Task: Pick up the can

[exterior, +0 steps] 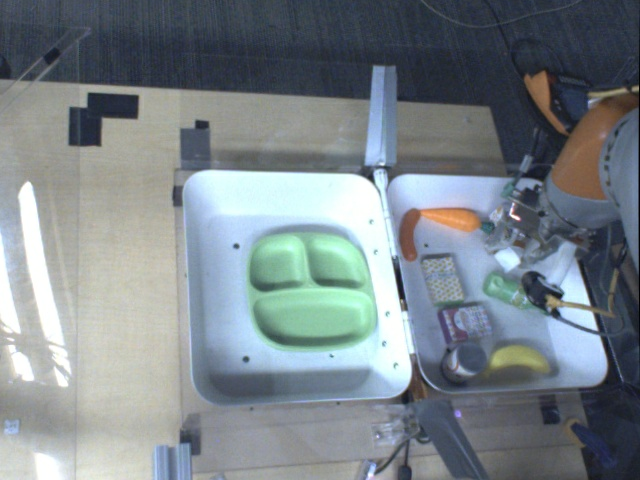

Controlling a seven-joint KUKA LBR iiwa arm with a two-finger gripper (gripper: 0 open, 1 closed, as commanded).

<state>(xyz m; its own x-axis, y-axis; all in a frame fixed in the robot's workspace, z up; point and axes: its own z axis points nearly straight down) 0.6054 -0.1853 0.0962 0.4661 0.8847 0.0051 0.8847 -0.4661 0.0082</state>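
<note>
step: reach, can not yet picked
claw [522, 230]: over far right part of right bin [590, 368]; how far open, cannot tell; nothing seen in its grip
can [463, 360]: upright, well toward the near edge from claw and a bit left, banana [519, 359] touching its right side, small box [466, 321] just behind it
next: travel to above can, descend, close around it clear of banana
</note>
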